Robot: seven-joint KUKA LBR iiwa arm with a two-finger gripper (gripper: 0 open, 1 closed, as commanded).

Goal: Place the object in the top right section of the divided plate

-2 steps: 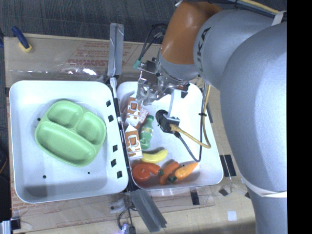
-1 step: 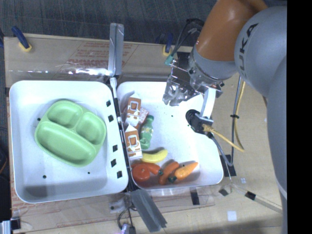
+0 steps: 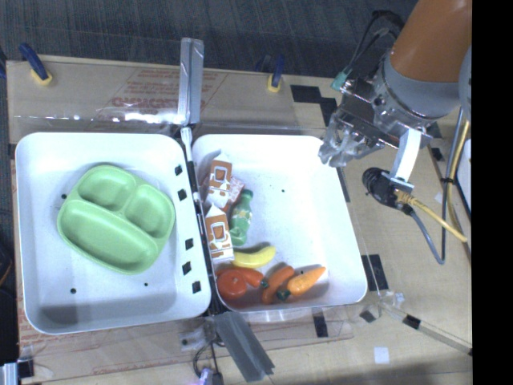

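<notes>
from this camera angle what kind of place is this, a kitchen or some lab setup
Most likely a robot lab bench, not a kitchen: two shallow white bins clamped side by side, toy food such as a banana and carrot, and a green divided plate, with the arm's hand hovering above.

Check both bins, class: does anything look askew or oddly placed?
The green divided plate sits rotated in the left bin, not square with its walls. The toy food is bunched along the right bin's left and lower sides.

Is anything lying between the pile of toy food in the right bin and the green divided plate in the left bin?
Only the two bins' adjoining raised walls separate the toy food pile from the green divided plate; nothing else visible lies between them.
</notes>
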